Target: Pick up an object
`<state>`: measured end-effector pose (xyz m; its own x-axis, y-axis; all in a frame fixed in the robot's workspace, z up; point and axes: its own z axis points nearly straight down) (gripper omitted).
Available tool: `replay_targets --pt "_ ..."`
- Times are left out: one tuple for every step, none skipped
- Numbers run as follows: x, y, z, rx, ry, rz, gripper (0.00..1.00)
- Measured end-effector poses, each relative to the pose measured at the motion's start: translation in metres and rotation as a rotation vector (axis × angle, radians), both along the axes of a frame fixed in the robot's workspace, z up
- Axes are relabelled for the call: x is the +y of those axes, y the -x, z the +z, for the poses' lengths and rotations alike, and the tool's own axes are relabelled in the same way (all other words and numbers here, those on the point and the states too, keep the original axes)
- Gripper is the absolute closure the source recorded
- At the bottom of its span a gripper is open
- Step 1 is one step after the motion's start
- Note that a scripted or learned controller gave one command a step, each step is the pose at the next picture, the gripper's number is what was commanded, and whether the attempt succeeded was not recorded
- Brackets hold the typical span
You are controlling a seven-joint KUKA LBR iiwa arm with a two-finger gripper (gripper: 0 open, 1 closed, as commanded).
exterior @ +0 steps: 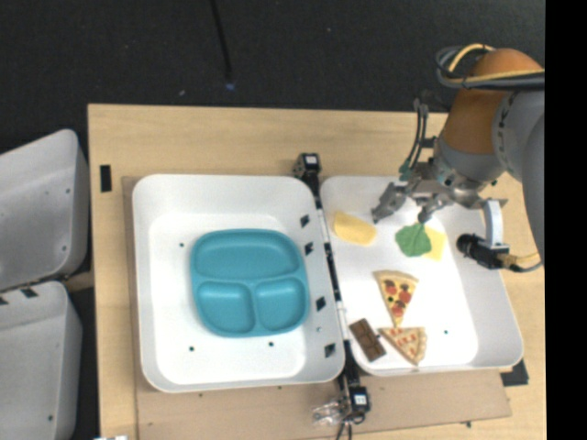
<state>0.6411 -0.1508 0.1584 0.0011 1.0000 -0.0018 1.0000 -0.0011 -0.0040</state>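
- The left bin (pixel 147 246) holds a teal divided plate (pixel 248 280).
- The right bin (pixel 477 324) holds a yellow lump (pixel 354 229), a green leaf (pixel 415 239) on a yellow piece (pixel 436 247), an upper pizza slice (pixel 397 293), a lower pizza slice (pixel 407 343) and a brown bar (pixel 368 339).
- The gripper (pixel 404 211) hangs over the right bin's upper part with its fingers apart and nothing between them, and the green leaf lies just below it.

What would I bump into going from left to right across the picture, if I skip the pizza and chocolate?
tray → yellow lump → green leaf
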Motion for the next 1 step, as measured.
replay_targets --pt "-0.0014 0.0009 -0.0527 -0.001 0.0 -0.004 0.0"
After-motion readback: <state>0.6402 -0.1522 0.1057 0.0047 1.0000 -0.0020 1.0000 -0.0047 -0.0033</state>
